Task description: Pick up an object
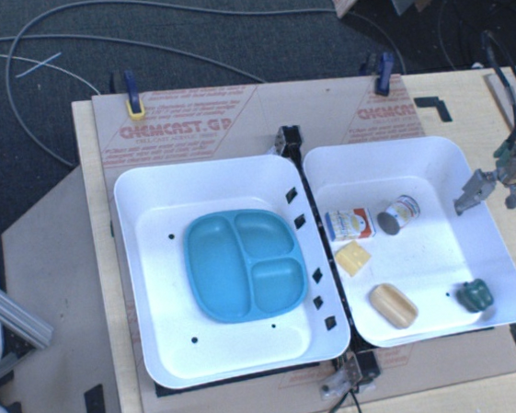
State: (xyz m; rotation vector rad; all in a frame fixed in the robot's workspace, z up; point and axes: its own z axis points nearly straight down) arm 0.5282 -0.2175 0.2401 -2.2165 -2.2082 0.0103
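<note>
Gripper parked at the right bin's edge, nothing picked yet

The gripper (495,186) sits over the right rim of the right bin (418,150), roughly halfway along that edge, and I honestly can't tell if the jaws are open or closed from this angle; nothing visible between them anyway. So I'd call this the approach step. Candidates are all in the right bin: a carton (349,225) and a can (397,214) near the divider-side middle, a yellow block (354,258) just below the carton, a tan bun (393,306) toward the front edge, and a green thing (475,295) by the front right corner. The blue tray (245,264) fills the middle of the left bin (147,288). The next move probably needs a swing inward and a drop onto one item; the green one's closest.
</note>
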